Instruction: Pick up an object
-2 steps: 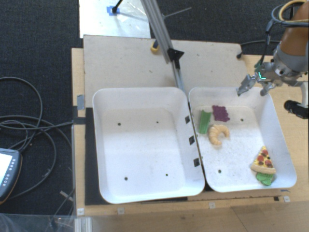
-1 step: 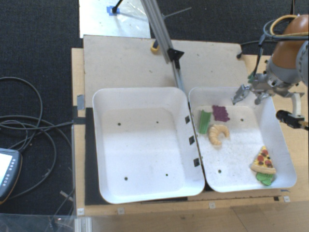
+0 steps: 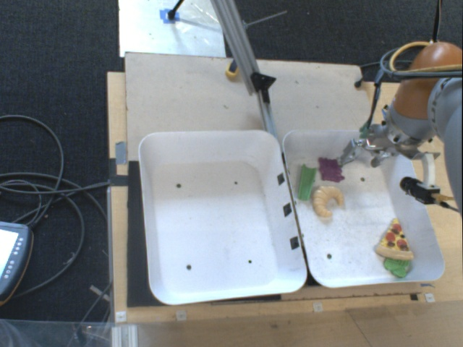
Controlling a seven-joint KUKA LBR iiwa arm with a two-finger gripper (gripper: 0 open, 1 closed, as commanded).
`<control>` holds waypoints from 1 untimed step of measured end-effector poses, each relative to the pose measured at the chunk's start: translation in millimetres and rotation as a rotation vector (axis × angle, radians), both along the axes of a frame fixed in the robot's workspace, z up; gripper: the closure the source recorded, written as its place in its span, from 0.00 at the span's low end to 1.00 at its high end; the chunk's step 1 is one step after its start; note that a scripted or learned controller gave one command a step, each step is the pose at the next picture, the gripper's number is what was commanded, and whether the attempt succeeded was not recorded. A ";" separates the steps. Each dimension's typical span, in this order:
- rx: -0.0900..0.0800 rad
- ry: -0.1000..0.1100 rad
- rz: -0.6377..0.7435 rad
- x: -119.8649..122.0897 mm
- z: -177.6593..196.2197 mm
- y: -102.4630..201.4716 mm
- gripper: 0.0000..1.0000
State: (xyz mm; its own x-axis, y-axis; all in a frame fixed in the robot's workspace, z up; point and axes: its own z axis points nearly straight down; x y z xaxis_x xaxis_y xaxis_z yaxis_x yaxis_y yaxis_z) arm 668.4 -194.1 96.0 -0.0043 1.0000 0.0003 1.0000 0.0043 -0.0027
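Note:
My gripper (image 3: pixel 363 156) hangs over the far part of the right bin (image 3: pixel 427 226), its two silvery fingers spread open with nothing between them. Just left of and below its left finger lies a purple toy (image 3: pixel 330 168); whether they touch I cannot tell. A green block (image 3: pixel 307 181) lies beside the bin's left wall. A tan croissant (image 3: pixel 328 199) sits below the purple toy. A pizza slice (image 3: pixel 394 241) rests in the near right corner, partly over a green toy (image 3: pixel 396 267).
The left bin (image 3: pixel 155 215) stands beside the right one, sharing a divider edge with black tabs (image 3: pixel 287 210). A slanted metal pole (image 3: pixel 242 42) crosses the bench behind the bins. Cables and a tablet (image 3: pixel 11 255) lie on the floor at left.

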 end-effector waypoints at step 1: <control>-0.003 -0.009 0.004 2.7 15.5 -0.5 1.00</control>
State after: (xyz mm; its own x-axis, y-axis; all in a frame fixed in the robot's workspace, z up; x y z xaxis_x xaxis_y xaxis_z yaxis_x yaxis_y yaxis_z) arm 671.1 -194.7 111.5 -0.0082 1.0000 -0.0030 0.9999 0.0083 0.0058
